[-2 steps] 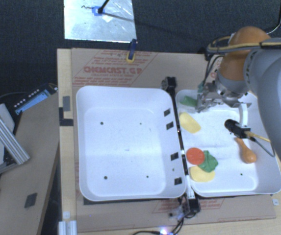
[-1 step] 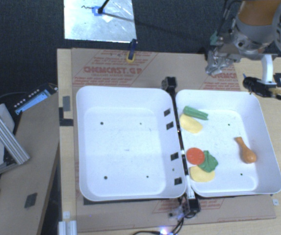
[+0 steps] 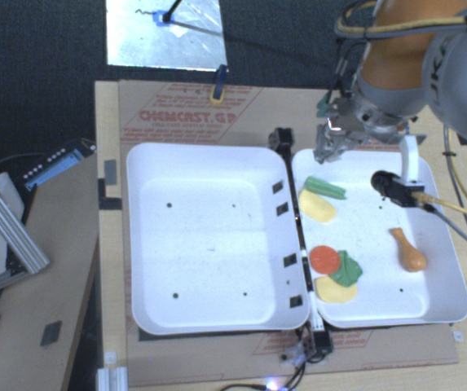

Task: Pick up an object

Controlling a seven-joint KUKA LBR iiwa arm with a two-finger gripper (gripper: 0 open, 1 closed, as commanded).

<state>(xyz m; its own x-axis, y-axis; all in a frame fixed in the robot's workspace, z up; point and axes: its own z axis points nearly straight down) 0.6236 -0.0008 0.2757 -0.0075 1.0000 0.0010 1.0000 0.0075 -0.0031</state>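
The right bin (image 3: 437,300) holds several small toy foods. A green bean-like piece (image 3: 325,188) lies at its upper left, touching a pale yellow piece (image 3: 318,208) just below. Lower down sit a red-orange round piece (image 3: 324,258), a green leafy piece (image 3: 347,270) and a yellow piece (image 3: 336,291) clustered together. An orange-brown drumstick shape (image 3: 409,251) lies to the right. My gripper (image 3: 328,154) hangs over the bin's upper left corner, just above the green bean piece, with nothing visibly between its fingers.
The left bin (image 3: 147,243) sits beside the right one, joined by a black hinge strip (image 3: 297,243). A black cylinder with a cable (image 3: 396,187) juts over the right bin. A shiny metal sheet (image 3: 165,23) lies at the back, and a metal frame (image 3: 5,226) stands at the far left.
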